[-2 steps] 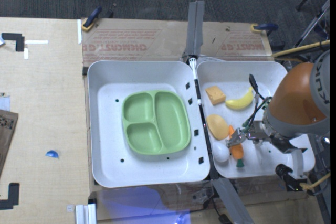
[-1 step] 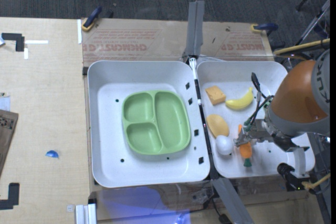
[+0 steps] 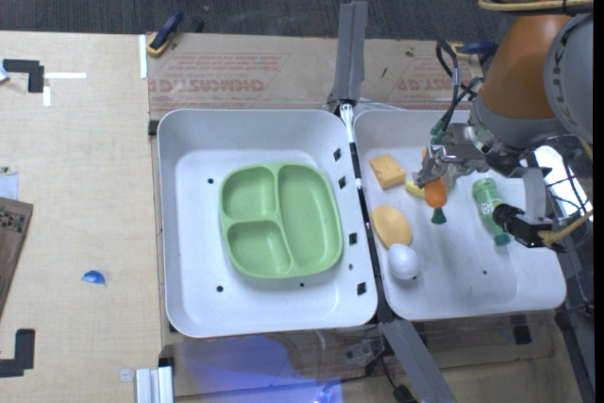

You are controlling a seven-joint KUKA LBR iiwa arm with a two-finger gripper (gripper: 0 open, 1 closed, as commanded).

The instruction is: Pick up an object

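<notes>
Arm: the grey arm (image 3: 543, 61) with its orange band comes in from the right and bends down over the right bin.
Jaws: the gripper (image 3: 434, 173) sits low over the far left part of the right bin; how far the jaws are spread cannot be told, since the metal parts blur together there.
Contact: the carrot (image 3: 435, 196) lies directly under the jaws, orange with a small green tip pointing near; whether it is pinched or only touched cannot be told.
Yellow piece: a small yellow object (image 3: 414, 188) peeks out just left of the carrot, partly hidden by the jaws.
Right bin: the white right bin (image 3: 491, 283) also holds an orange block (image 3: 387, 171) on its far left, a yellow oval object (image 3: 392, 226) nearer, and a white egg-like object (image 3: 403, 261) just beside that.
Bottle: a green bottle (image 3: 489, 208) lies to the right of the carrot, apart from it.
Left bin: the white left bin (image 3: 189, 203) holds a green divided tray (image 3: 281, 220) with three compartments.
Surface: the pale wooden surface (image 3: 75, 203) stretches left of the bins, with a small blue object (image 3: 92, 277) lying on it.
</notes>
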